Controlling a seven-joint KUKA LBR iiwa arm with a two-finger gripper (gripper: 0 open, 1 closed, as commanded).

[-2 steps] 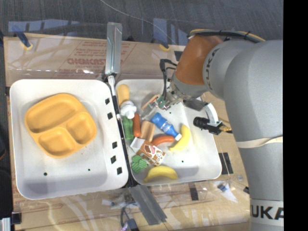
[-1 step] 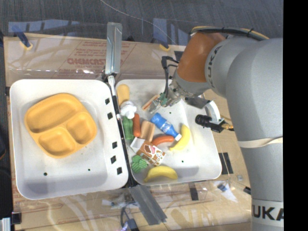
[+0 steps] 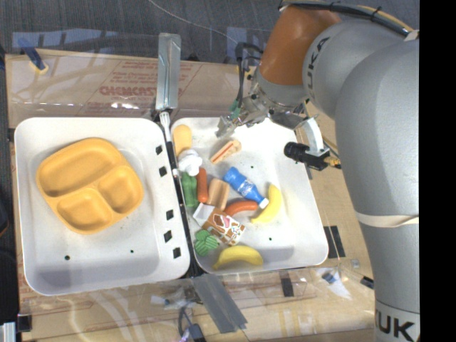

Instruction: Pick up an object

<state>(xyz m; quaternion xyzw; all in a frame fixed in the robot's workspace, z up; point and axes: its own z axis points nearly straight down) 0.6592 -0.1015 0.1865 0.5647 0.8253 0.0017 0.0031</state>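
The right bin [image 3: 299, 212] holds a pile of toy food: a hot dog bun [image 3: 225, 149], a blue bottle [image 3: 241, 184], two bananas [image 3: 271, 204] [image 3: 238, 256], a sausage [image 3: 240, 207], a green-and-white bottle [image 3: 188, 177], an orange piece [image 3: 183, 137], a giraffe-patterned block [image 3: 226, 226] and a green leafy piece [image 3: 206, 244]. My gripper [image 3: 231, 122] hangs over the bin's back edge, just above and behind the hot dog bun. Nothing shows between its fingers.
The left bin [image 3: 43, 262] carries a yellow divided tray [image 3: 89, 184]. A grey metal bar [image 3: 168, 73] stands at the divider between the bins. The arm's wrist with its orange band [image 3: 296, 41] and a black fitting [image 3: 306, 153] overhang the right bin's back right.
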